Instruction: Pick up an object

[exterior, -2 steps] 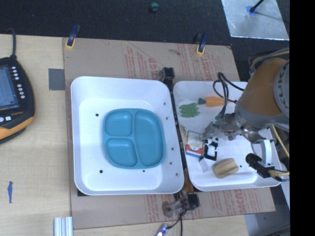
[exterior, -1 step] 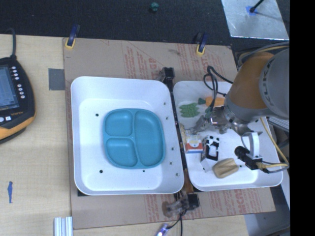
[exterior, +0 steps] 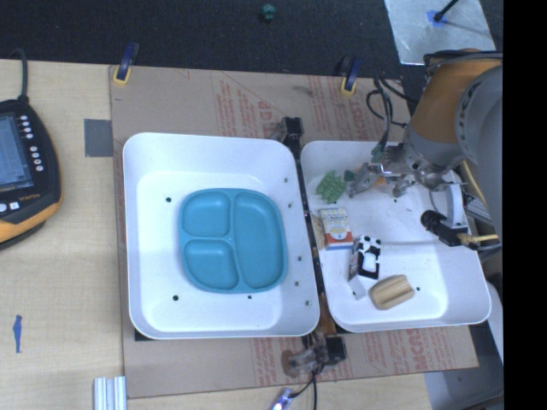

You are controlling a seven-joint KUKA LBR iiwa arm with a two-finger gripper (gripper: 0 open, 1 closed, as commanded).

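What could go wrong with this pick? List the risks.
1. The gripper sits near the right bin's back wall, by the green toy; a descent there could hit the wall.
2. The packet, panda toy and tan block lie close together, so a grasp may nudge a neighbour.
3. The packet looks flat, so it could slip.

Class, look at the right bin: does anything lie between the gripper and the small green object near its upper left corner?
Nothing visible does. The gripper sits just right of the green object, with bare bin floor between them. The orange-and-white packet, black-and-white object and tan block all lie lower in the right bin.
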